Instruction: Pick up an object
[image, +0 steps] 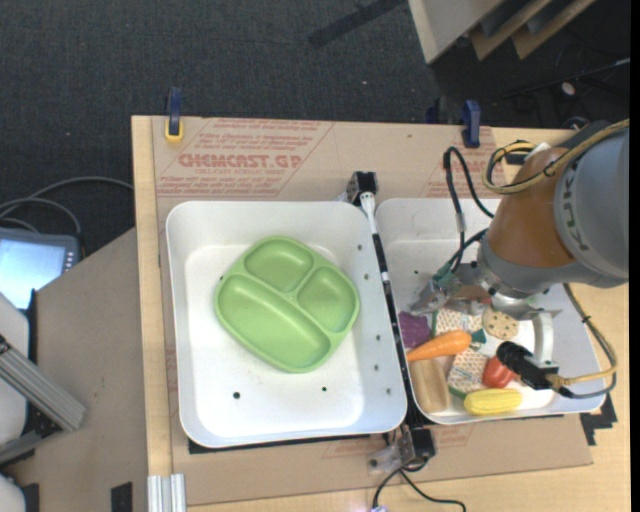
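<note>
- Bench (250, 160): brown board carrying two white bins side by side.
- Left bin (180, 330): holds one green divided plate (288, 302) at its centre; broad, stiff and low-lying, judged a poor fit for a two-finger grasp.
- Right bin (420, 215): its 6 o'clock half is crowded with small toy-like food pieces.
- Arm (560, 215): enters from 3 o'clock and bends over the right bin.
- Gripper (447, 293): low over the right bin, at 12 o'clock from the pile. Whether it is spread or pressed together cannot be told, and nothing is seen held in it.
- Carrot (440, 347): orange and tapered, lying across the pile's 9 o'clock side just below the gripper. It is the likeliest target, judged light, rigid and smooth, so somewhat slippery. Best taken across its thicker middle, where the sides run nearly parallel.
- Neighbours: tan block (430, 386) at 6 o'clock from the carrot, yellow piece (493, 402) and red piece (496, 374) at 4 o'clock, purple piece (413, 328) at 10 o'clock. All lie close enough to be nudged.
</note>
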